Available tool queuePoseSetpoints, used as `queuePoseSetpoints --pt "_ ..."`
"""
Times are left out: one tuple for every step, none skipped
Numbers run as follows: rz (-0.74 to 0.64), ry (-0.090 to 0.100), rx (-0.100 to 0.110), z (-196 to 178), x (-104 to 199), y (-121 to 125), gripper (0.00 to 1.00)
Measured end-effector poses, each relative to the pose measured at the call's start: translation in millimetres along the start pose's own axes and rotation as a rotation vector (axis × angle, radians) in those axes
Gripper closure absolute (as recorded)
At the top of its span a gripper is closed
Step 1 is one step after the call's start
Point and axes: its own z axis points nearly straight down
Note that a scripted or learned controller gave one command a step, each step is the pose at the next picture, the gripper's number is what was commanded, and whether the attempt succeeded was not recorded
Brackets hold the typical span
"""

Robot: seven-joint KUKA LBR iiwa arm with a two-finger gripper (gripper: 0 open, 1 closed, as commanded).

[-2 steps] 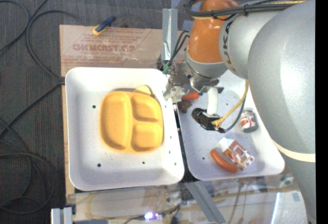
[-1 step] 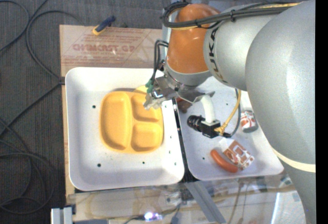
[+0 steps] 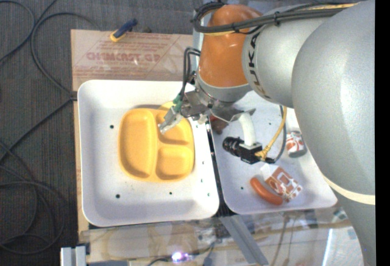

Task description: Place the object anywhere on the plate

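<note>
The big grey arm hides much of the right white bin (image 3: 244, 201), where a glossy red sausage-shaped object (image 3: 265, 191) lies near its front edge. In the left white bin (image 3: 97, 137) sits a yellow compartmented plastic plate (image 3: 143, 146). The two-finger gripper (image 3: 169, 120) hovers over the plate's far right compartment; its grip cannot be told.
</note>
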Motion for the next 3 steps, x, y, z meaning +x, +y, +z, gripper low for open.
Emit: queuePoseSetpoints --pt "-0.012 -0.001 0.0 6.5 -44.0 35.8 0.0" --pt "-0.015 -0.002 -0.001 6.2 -26.8 70.5 0.0" --pt "-0.193 0.0 0.006 92.6 58.0 108.1 0.0"
